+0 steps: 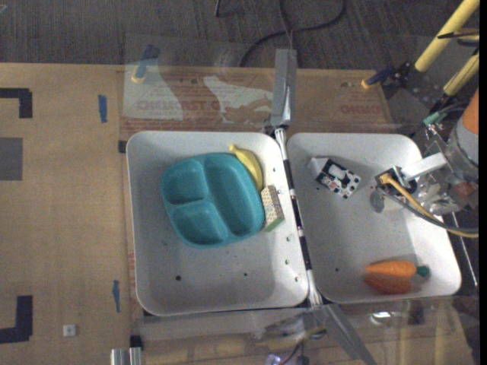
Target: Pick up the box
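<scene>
We see the gripper [378, 196] over the right bin [358, 268]; whether it is apart or together, we cannot tell. The box [337, 177] lies just left of it.

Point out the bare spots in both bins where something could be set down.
Left bin: bare floor below the teal tray; its top is crowded with the banana and sponge. Right bin: bare middle between the box, the carrot and the tool.
</scene>
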Available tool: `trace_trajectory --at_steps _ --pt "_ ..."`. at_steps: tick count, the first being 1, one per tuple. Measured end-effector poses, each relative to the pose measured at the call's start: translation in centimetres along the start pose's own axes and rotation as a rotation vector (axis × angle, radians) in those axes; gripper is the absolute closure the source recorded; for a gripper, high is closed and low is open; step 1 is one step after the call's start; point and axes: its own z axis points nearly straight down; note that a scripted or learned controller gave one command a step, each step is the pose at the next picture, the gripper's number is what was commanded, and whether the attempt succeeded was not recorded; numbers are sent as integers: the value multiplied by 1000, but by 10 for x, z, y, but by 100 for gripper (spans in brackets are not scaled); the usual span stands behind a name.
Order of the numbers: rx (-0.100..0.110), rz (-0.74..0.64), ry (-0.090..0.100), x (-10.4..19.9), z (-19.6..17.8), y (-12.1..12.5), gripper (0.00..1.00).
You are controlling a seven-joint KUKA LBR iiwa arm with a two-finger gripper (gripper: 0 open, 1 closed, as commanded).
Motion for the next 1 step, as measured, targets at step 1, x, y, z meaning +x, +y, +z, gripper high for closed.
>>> trace_trajectory --at_steps 1 --pt "2 -210 2 15 57 7 100"
